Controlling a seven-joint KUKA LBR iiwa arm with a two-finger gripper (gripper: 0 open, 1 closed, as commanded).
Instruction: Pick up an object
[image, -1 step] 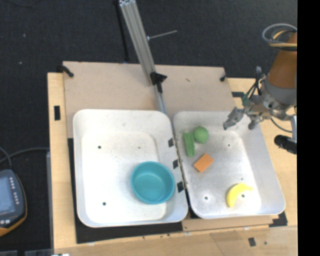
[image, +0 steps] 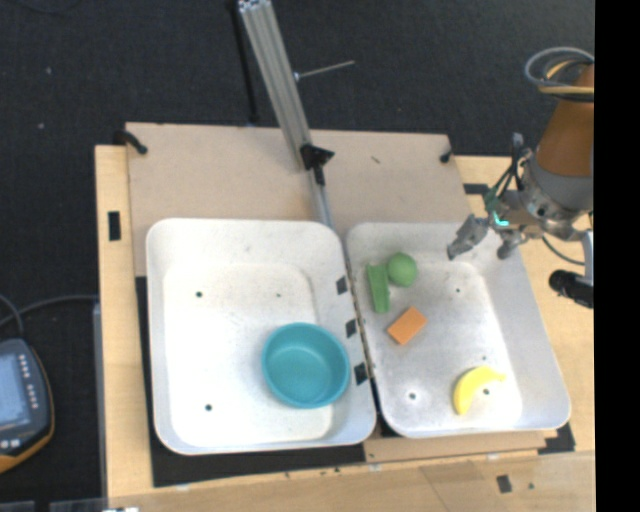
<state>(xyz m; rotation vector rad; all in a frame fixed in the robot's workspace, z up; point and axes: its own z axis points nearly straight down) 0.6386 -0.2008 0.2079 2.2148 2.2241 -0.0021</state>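
**Camera view: claw poised at the right bin's far edge**

From where I stand, the gripper (image: 485, 237) hangs over the upper rim of the right bin (image: 525, 330), fingers spread apart with nothing between them. Nearest to it is the green ball (image: 402, 269), lying toward eight o'clock from the claw (touching the green block (image: 378, 287), whose long axis runs twelve to six). The orange block (image: 406, 326) and banana (image: 476, 388) sit farther down.

A light wooden bench (image: 118, 300) carries a flat brown cardboard sheet (image: 240, 170); on it sit two shallow white plastic bins side by side, the left bin (image: 180, 290) touching the right bin (image: 520, 330)
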